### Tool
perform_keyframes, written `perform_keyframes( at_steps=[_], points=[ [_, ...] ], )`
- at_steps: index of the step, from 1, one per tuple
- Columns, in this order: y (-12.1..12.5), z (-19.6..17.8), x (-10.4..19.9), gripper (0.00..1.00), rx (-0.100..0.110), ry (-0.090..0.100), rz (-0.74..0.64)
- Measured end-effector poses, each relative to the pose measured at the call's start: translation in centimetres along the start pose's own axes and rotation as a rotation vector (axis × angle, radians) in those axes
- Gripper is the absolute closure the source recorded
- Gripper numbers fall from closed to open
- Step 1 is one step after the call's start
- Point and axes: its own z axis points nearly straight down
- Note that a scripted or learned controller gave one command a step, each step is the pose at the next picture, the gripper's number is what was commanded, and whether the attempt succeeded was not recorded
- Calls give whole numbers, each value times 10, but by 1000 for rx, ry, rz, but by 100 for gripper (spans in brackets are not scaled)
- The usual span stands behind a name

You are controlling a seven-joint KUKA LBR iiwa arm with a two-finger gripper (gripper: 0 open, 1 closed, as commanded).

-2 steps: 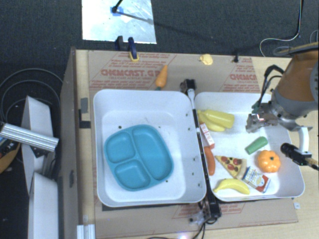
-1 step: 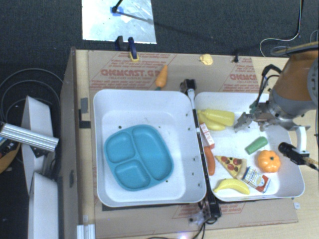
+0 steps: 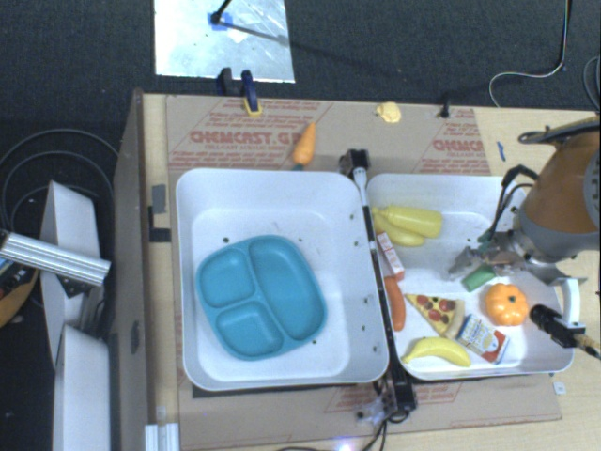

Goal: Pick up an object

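Note:
My gripper (image 3: 484, 263) hangs low in the right bin (image 3: 451, 195), reaching in from the right under the orange band (image 3: 568, 191). Its tip sits right over a small green object (image 3: 477, 278), which it partly hides. An orange pumpkin-like toy (image 3: 505, 304) lies just right of and below the gripper. A pizza slice (image 3: 434, 310), a yellow banana (image 3: 437, 350) and a small carton (image 3: 481, 336) lie toward the bin's front. At the bin's back left rests a yellow toy (image 3: 406, 224), and a red sausage-like piece (image 3: 396, 305) lies along the left wall.
The left bin (image 3: 207, 205) holds a blue divided plate (image 3: 260, 295). An orange carrot toy (image 3: 302, 146) and a small yellow piece (image 3: 388, 113) lie on the cardboard behind the bins. A black part of the arm (image 3: 556, 325) juts over the right bin's front right corner.

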Motion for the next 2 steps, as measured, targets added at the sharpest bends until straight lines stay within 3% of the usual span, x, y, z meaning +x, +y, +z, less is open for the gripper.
perform_keyframes(
  at_steps=[1,2],
  points=[
    [2,-13,1,100,-3,-2,-3],
    [2,-13,1,0,-2,-1,-3]
  ],
)
